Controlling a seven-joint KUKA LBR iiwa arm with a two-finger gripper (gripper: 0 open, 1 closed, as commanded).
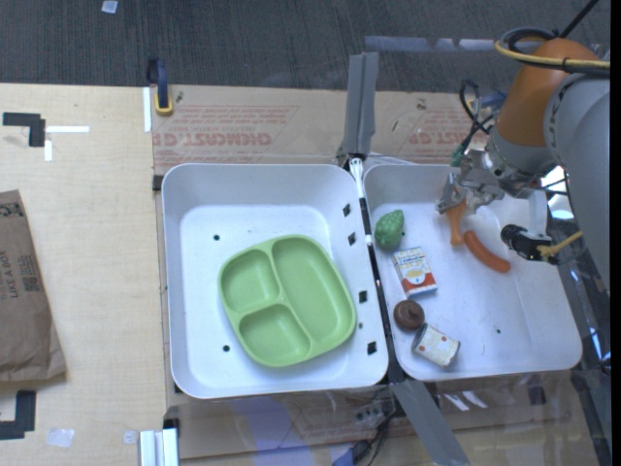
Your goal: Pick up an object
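1. Tray [286, 301]: green, in the left bin [184, 260], well left of the gripper; I see it untouched.
2. Right bin [543, 338]: green toy [389, 229], carton [415, 269], brown piece [408, 314], packet [436, 346].
3. Carrot [454, 223] and sausage [485, 251]: directly under the gripper.
4. Gripper [464, 198]: low at the carrot's top; I cannot tell its finger state. I judge the pick unfinished.
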